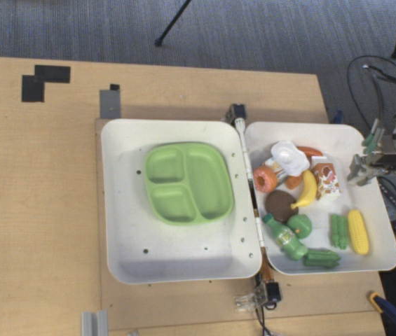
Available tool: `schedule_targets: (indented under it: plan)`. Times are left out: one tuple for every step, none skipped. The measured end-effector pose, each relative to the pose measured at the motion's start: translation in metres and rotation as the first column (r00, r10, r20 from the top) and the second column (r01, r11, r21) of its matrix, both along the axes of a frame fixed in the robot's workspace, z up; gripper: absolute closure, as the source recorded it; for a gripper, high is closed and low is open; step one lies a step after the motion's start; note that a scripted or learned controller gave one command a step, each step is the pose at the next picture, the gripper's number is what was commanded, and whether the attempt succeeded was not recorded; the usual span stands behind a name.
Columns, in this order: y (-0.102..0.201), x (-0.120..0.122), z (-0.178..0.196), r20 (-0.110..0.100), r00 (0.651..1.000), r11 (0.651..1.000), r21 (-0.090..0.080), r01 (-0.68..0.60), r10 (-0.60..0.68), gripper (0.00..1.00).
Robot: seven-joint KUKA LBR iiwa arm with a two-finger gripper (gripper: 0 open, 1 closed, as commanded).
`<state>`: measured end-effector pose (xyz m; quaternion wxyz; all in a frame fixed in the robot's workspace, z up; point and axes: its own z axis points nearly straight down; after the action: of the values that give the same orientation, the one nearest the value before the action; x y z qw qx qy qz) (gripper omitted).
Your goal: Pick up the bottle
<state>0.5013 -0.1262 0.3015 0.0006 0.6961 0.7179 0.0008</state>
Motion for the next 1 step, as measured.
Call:
schedule_targets:
  plan:
    - [0.0773,-0.0136,0.1688,0.006,0.998,0.998,-0.001,-0.068,0.068,1.0]
